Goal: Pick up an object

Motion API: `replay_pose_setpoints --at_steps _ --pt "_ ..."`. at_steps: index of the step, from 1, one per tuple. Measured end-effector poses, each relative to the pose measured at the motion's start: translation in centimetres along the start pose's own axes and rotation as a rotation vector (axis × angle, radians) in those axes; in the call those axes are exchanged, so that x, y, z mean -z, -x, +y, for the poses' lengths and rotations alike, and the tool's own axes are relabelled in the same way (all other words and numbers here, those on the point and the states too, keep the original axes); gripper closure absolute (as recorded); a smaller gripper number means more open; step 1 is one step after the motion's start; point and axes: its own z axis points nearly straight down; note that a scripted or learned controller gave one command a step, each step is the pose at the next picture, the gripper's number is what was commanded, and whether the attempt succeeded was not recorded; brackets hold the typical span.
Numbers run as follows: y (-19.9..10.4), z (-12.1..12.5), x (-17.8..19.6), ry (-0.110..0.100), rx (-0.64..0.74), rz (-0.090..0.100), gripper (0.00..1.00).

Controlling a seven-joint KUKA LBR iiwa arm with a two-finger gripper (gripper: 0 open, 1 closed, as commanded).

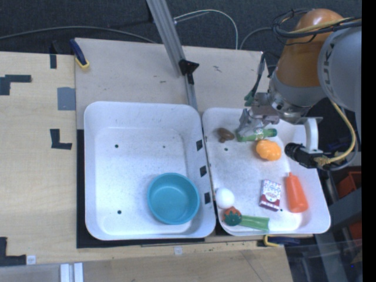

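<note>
Up at the far end of the right bin [314, 213], the gripper [254, 122] hangs low over a green vegetable [258, 135] that lies flat just under its tips. Whether the tips touch it, or how far apart they stand, cannot be told from this angle, since the metal of the wrist hides the gap. Just to the gripper's left on the bin floor sits a small brown lump [225, 134]. Slightly below and to its right lies an orange fruit [268, 150], close beside the green vegetable. Farther down the same bin, well away from the gripper, are a small red and white box [271, 194], an orange carrot-like piece [295, 192] against the right wall, a white ball [224, 197] by the left wall, and a red and green vegetable [241, 218] along the near rim. Well off to the gripper's lower left, in the left bin [97, 157], stands a blue bowl [173, 198].
</note>
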Motion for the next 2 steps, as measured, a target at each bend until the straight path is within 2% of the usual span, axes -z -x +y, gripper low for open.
replay_pose_setpoints --at_steps 2 --pt "-10.9 2.0 -0.4 -0.002 -0.001 -0.001 1.00"
